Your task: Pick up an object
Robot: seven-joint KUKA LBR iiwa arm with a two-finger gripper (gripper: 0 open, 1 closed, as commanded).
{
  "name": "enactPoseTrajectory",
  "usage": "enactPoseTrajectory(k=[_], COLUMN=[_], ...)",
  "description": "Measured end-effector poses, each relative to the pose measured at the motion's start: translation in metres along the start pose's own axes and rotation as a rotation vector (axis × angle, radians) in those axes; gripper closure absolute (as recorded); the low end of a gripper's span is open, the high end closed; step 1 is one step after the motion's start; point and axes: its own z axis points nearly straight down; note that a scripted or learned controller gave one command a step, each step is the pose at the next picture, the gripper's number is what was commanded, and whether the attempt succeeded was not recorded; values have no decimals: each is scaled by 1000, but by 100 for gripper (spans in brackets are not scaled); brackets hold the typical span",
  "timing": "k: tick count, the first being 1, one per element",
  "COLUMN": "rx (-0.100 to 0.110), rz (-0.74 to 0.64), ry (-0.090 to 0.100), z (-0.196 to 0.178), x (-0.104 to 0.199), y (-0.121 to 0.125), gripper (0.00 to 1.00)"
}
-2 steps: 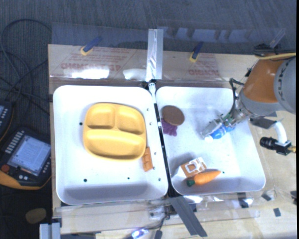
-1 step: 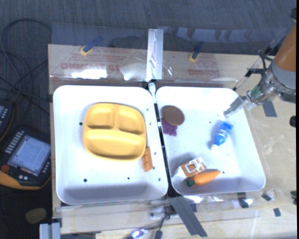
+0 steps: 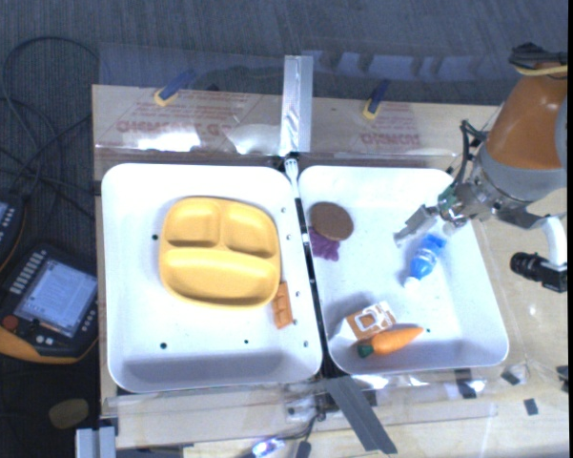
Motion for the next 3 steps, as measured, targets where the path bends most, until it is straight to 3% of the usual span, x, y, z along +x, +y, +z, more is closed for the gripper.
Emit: enactPoseTrajectory(k=[1, 2, 3], rx=[-6, -18, -10], rz=[-148, -295, -831], ry=[-1, -9, -17], z=[105, 108, 109], x=[-46, -50, -57], y=[5, -6, -6], gripper=[0, 0, 0])
